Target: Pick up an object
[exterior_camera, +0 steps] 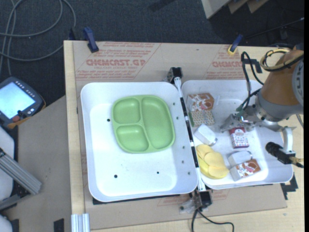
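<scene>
The gripper (235,121) hangs low in the right bin (219,88), just above a small red packet (239,138) — whether it's spread or closed, I cannot tell. Green divided plate (143,123) sits in the left bin (96,144).

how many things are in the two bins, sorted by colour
green: 1, the divided plate in the left bin
yellow: 1, the yellow toy in the right bin
white: 1, the small white block
red and white printed: 3, packet, small box, box
total: 6
</scene>
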You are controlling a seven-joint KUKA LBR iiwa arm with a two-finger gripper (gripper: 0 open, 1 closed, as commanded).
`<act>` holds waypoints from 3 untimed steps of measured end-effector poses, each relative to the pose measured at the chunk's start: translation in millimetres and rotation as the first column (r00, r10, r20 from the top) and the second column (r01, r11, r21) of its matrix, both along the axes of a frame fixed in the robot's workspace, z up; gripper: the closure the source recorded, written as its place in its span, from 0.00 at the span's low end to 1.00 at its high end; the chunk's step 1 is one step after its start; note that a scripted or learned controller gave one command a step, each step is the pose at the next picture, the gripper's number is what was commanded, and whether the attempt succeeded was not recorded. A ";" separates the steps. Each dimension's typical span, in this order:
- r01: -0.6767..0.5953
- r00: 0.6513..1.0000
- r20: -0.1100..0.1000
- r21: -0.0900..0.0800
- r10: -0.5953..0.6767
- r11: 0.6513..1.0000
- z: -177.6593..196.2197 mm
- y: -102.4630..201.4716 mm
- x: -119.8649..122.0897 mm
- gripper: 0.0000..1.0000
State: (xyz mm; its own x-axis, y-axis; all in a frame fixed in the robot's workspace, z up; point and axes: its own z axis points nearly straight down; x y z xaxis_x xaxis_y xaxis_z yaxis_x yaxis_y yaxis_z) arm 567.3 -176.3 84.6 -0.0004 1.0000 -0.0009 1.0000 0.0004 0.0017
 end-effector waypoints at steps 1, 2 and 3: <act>0.001 1.000 0.002 -0.001 -0.001 1.000 9.9 0.0 0.4 1.00; 0.000 1.000 -0.003 0.002 0.000 1.000 0.0 53.0 -11.6 1.00; -0.001 1.000 0.000 0.001 0.001 1.000 134.6 108.9 -21.2 1.00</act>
